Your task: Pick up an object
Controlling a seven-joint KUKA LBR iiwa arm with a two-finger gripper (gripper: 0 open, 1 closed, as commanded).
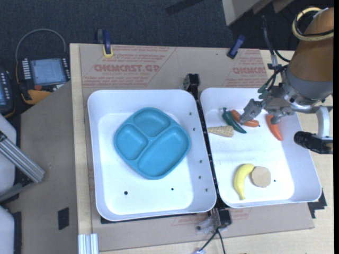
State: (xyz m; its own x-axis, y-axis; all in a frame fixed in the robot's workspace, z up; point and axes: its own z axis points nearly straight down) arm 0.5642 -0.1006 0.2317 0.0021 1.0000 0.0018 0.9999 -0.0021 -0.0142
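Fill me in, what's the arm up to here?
The arm's gripper is low over the far part of the right bin, among two toy carrots and an ice cream cone. I can't tell that it holds anything. A banana and a round cookie lie nearer the front. A blue divided plate sits in the left bin.

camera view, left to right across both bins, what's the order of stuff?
Blue divided plate → ice cream cone → banana → round cookie → orange carrot
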